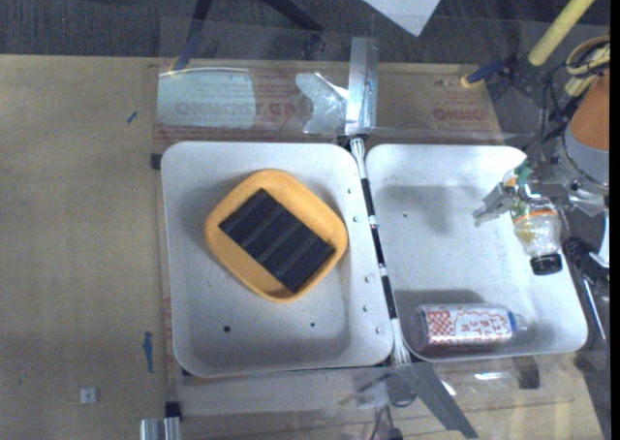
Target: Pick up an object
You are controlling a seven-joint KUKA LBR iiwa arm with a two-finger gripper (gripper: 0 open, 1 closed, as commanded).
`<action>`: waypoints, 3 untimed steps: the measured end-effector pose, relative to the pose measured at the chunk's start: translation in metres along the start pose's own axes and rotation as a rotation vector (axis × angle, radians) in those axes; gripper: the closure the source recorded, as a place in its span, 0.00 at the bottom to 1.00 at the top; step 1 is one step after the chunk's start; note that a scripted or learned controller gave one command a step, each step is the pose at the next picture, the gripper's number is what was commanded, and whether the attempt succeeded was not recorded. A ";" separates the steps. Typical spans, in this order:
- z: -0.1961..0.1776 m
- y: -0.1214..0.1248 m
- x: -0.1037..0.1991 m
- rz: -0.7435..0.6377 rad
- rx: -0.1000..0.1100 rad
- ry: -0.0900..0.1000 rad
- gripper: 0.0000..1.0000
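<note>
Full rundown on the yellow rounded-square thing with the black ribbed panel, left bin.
The yellow rounded-square slab, plastic by its look, lies flat on the floor of the left white bin, turned diagonal to the walls and clear of all of them. Its edges are thick and rounded. A black rectangular panel with parallel ribs is set into its top face. Nothing else touches it.

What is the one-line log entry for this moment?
gripper: above right bin, right side | labelled bottle: lying in right bin, near edge, apart from gripper | orange block: left bin
</note>
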State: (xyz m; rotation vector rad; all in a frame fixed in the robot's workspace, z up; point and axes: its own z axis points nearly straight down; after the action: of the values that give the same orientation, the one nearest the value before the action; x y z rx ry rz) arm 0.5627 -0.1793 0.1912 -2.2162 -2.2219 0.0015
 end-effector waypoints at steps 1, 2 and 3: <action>0.034 0.037 -0.041 -0.031 -0.005 -0.004 0.00; 0.043 0.098 -0.044 -0.033 -0.004 -0.004 0.00; 0.069 0.021 -0.013 -0.149 -0.002 -0.001 0.00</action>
State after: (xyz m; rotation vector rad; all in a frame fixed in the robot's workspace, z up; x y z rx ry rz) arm 0.5836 -0.1924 0.1227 -2.0457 -2.3823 0.0007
